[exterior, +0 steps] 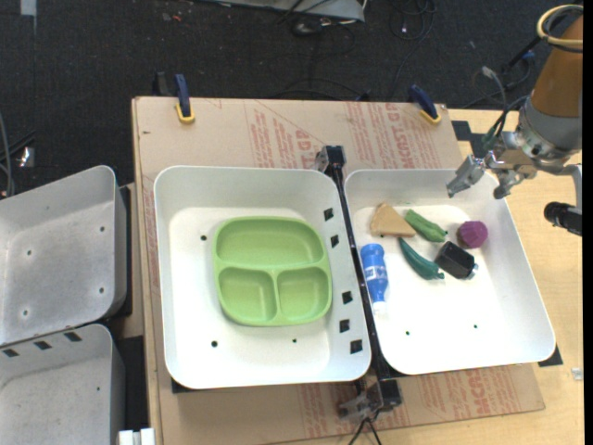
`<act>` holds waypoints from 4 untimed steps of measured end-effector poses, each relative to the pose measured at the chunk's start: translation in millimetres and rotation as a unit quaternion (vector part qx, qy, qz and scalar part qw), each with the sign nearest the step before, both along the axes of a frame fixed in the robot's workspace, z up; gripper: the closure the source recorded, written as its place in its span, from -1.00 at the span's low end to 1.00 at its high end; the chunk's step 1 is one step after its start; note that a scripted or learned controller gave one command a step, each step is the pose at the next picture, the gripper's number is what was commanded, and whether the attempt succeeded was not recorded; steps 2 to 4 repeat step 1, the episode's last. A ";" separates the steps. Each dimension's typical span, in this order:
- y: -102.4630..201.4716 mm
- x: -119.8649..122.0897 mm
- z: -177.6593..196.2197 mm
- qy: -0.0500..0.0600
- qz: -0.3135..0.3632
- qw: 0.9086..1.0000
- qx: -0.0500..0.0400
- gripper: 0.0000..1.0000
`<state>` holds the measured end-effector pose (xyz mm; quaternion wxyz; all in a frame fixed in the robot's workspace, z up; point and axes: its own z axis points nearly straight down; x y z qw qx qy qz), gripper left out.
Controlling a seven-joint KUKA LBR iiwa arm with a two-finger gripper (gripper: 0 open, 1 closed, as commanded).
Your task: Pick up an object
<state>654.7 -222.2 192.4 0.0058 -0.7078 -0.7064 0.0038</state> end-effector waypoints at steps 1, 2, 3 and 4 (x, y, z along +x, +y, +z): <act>0.9 3.2 10.2 -0.007 0.002 1.000 -0.002 -1.00; 0.9 3.2 10.2 -0.007 0.002 1.000 -0.002 -1.00; 0.9 3.2 10.2 -0.007 0.002 1.000 -0.002 -1.00; 0.9 3.2 10.2 -0.007 0.002 1.000 -0.002 -1.00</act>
